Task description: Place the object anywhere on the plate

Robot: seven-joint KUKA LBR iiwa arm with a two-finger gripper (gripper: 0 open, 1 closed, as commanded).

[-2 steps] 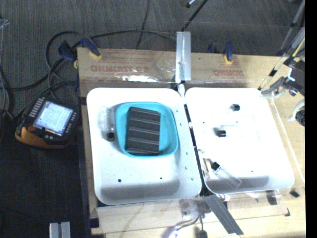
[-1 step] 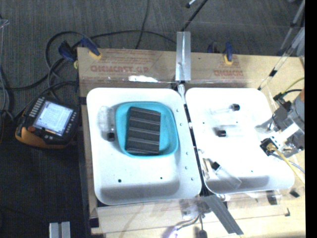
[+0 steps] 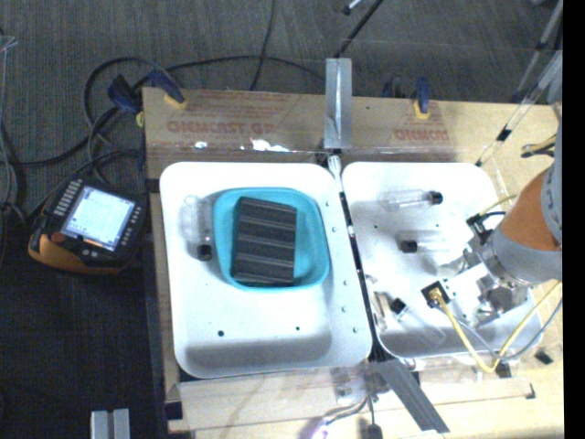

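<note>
Left of centre, the left bin [image 3: 260, 332] holds a teal plate [image 3: 315, 245] with a dark ribbed block [image 3: 265, 240] lying on it, bare white floor open toward 6 o'clock. A clear vial [image 3: 194, 227] lies touching the plate's 9 o'clock rim. At 3 o'clock the gripper [image 3: 498, 295] sits low over the right bin [image 3: 411, 337]; its state cannot be told. Carpet surrounds the bench [image 3: 238, 126]; a pendant [image 3: 87, 222] rests at 9 o'clock.
</note>
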